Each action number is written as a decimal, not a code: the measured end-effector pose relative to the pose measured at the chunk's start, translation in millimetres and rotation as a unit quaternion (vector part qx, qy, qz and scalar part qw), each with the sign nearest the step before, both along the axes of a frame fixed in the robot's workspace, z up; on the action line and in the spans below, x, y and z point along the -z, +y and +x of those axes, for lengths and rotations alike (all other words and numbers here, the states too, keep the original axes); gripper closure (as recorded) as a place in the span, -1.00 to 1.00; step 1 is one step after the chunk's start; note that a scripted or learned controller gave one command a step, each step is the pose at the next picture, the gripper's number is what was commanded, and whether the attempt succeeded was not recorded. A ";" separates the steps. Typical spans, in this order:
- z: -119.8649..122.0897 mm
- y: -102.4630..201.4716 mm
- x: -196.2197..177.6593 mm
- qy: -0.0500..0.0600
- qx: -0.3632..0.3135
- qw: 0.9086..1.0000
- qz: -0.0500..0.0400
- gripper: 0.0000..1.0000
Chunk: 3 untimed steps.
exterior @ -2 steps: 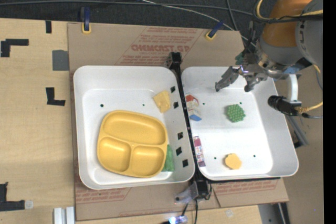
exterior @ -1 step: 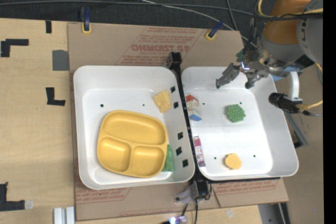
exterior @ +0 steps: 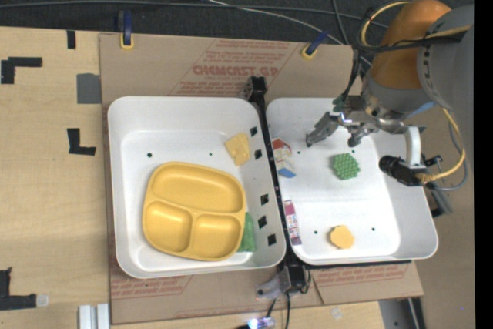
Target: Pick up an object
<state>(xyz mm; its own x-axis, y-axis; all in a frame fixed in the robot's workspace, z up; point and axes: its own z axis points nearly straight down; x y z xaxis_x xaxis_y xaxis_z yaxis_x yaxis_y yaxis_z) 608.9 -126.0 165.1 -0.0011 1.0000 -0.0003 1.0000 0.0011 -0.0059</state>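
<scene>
Hovering over the right bin [exterior: 400, 243], gripper [exterior: 339, 132] with fingers spread apart and gripping nothing. Lying just below it on the bin floor, green bumpy object [exterior: 345, 166]; resting near the front edge, orange round piece [exterior: 341, 236]. Sitting in the left bin [exterior: 123, 189], yellow divided tray [exterior: 193, 209].

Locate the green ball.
The green ball lies in the right bin, near its middle, just below the hand and above the orange piece.

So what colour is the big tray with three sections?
Yellow tray, seen in the camera view.
</scene>
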 end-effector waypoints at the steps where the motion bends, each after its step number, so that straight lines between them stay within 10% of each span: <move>1: -1.4 8.9 47.8 0.000 0.000 1.000 0.000 -1.00; 2: -0.4 6.1 79.4 -0.005 0.001 1.000 -0.003 -1.00; 3: -0.2 7.6 68.7 -0.005 0.000 1.000 -0.003 1.00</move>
